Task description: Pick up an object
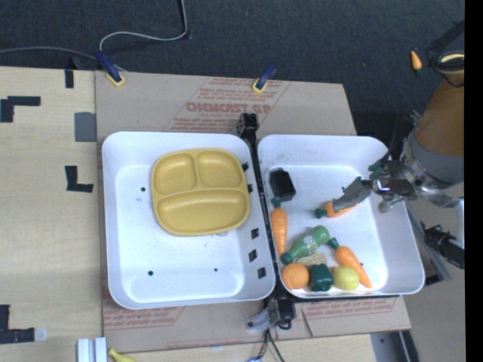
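Touching the gripper (352,197), a small carrot (337,209).

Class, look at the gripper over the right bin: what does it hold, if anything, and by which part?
The gripper appears to pinch a small carrot by its upper end, above the right bin.

We count two white bins (124,225). The left bin holds one yellow plate (201,190). The right bin holds three carrots (279,229), one green bottle (308,243), one black block (281,183), one orange (296,275), one lemon (346,278) and one dark green item (321,277). Two clamps (112,71) sit on the cardboard (219,108).
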